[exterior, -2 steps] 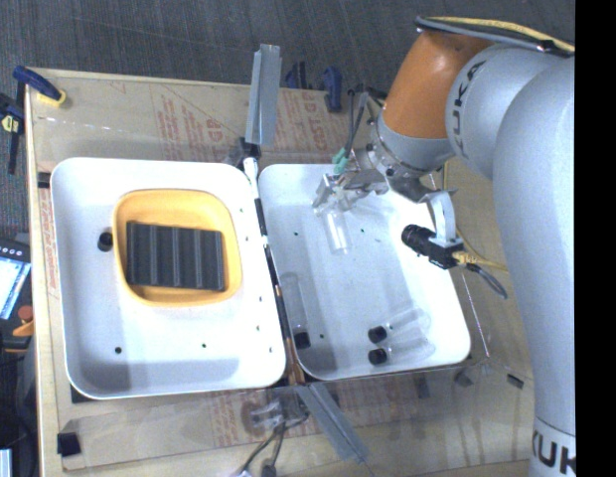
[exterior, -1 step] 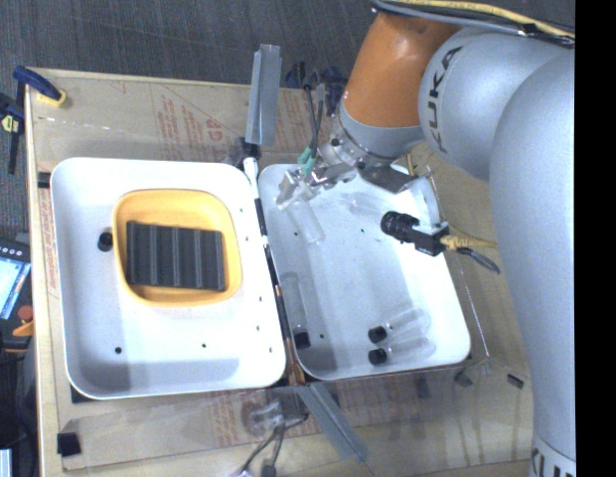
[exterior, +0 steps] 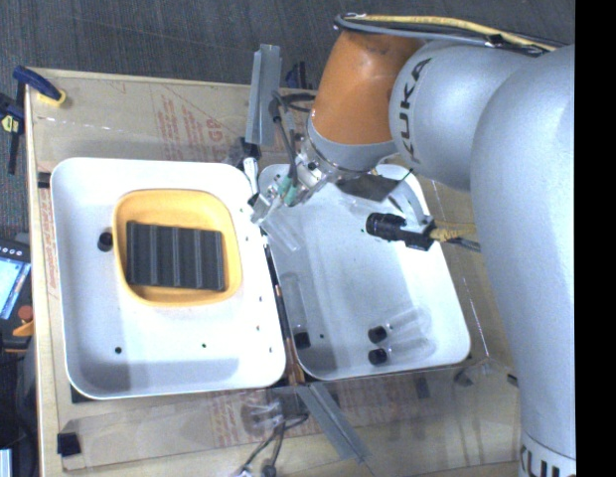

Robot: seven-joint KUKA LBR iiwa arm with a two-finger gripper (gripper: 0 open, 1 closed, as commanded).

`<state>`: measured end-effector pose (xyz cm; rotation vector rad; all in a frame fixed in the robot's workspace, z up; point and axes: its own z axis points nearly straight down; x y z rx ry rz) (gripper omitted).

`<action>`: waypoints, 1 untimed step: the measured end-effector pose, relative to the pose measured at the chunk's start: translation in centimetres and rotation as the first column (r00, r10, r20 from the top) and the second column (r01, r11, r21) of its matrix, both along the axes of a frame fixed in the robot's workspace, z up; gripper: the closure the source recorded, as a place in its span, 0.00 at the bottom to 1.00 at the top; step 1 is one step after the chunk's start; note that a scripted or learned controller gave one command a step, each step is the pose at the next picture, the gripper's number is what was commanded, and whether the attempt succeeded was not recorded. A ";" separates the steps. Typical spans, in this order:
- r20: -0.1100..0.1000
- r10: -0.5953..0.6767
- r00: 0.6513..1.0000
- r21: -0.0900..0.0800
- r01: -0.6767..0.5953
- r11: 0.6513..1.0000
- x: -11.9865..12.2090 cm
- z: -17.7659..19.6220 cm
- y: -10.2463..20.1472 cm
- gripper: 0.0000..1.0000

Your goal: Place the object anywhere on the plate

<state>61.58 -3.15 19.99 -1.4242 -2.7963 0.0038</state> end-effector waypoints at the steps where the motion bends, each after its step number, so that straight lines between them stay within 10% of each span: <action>1: -0.001 0.126 0.992 0.001 -0.126 0.992 -1.1 -0.9 2.3 1.00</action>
